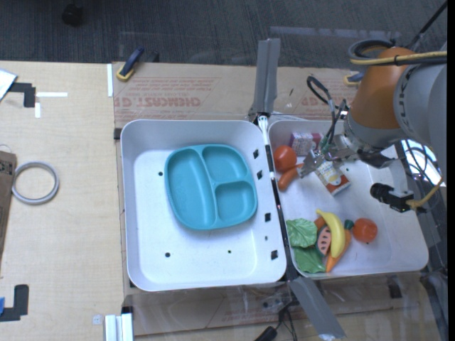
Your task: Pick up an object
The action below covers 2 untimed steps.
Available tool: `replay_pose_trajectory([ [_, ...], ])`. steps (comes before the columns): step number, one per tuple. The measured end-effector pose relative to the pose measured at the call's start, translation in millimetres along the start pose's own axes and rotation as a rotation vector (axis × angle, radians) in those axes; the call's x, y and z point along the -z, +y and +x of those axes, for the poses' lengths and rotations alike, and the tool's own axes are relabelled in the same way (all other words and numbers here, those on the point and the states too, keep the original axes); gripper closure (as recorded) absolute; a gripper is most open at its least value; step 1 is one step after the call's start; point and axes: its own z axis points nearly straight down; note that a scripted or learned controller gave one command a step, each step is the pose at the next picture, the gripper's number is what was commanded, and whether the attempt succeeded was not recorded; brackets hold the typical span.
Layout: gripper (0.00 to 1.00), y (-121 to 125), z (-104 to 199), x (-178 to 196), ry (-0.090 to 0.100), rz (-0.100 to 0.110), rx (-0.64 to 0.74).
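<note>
Lying just beneath the gripper (321,163), a small carton (335,179) in the right bin (398,258).

Two white bins (135,212), smooth glossy plastic, are sitting on a pale matt wood-grain bench (64,261). Teal divided plate (211,185), smooth satin plastic, is lying in the nine-o'clock bin; brown printed cardboard (185,94) is showing matt at twelve o'clock.

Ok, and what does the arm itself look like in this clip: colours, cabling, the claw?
The arm is grey with a rounded orange section above the wrist. Black cables loop around the wrist and trail down its right side, and a yellowish hose arcs over the top. The claw is a small metallic, silver-grey assembly.
</note>
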Motion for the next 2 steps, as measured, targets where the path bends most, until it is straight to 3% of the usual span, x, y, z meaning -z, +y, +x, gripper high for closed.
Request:
replay_pose_trajectory([
  [1,0.0,-12.4,-35.4,-11.3,0.003,0.009,0.007],
  [2,1.0,-12.0,-36.2,-1.7,0.002,0.007,0.006],
])
